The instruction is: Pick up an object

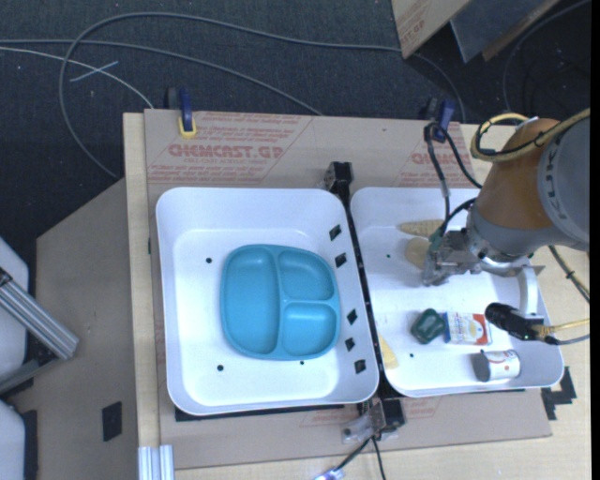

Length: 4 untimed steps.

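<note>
Dark carpet floor [56, 131] w/ loose cables [94, 66] across it; cardboard box [431, 23] at top edge. Table [253, 155] = tan board w/ red print, blue clamps [187, 117] on its far edge.

Two white bins side by side on table, touching along the middle. Left bin [187, 211]: one blue divided plate [278, 302], 3 compartments, lying flat at the centre, nothing on it.

Right bin [389, 281]: grey arm [530, 187] w/ orange band reaches in from the right side. Gripper [439, 270] is down low in the bin's far half. Whether it is open or closed: can't tell. Nothing seen held.

Pickable items are all in right bin. White tube [466, 328] w/ red/blue label lies flat in the near half. Green item [428, 326] touches the tube's left end. White bottle [495, 366] w/ grey cap lies on its side near the front-right corner. Tan piece [419, 251] is just beside the gripper on the left. 2nd tan piece [417, 227] sits behind it, near the far wall.
</note>
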Motion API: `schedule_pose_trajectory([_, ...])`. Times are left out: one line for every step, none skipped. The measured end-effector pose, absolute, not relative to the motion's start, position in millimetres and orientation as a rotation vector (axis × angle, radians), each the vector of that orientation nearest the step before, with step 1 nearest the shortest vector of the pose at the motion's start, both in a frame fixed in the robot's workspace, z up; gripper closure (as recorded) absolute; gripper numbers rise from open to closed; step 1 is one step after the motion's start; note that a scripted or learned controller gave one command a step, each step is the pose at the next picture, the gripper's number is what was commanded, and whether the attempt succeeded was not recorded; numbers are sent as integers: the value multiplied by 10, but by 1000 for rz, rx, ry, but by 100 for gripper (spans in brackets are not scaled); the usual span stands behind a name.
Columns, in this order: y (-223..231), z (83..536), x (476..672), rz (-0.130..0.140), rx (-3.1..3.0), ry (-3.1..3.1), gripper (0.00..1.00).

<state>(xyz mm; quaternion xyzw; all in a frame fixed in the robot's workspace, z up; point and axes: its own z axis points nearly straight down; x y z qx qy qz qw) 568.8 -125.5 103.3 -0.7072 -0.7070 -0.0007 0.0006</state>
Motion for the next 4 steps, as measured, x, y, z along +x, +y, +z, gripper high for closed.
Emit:
schedule_pose_trajectory([-1213,1668,5691,-7,-2224,-2227,100])
schedule_pose_trajectory([-1214,2212,5709,-7,-2224,-2227,100])
schedule_pose_trajectory([-1226,2849,5670,-8,-2225,-2228,100])
schedule_pose_trajectory([-1224,2870,5676,-2,-2222,-2223,100])
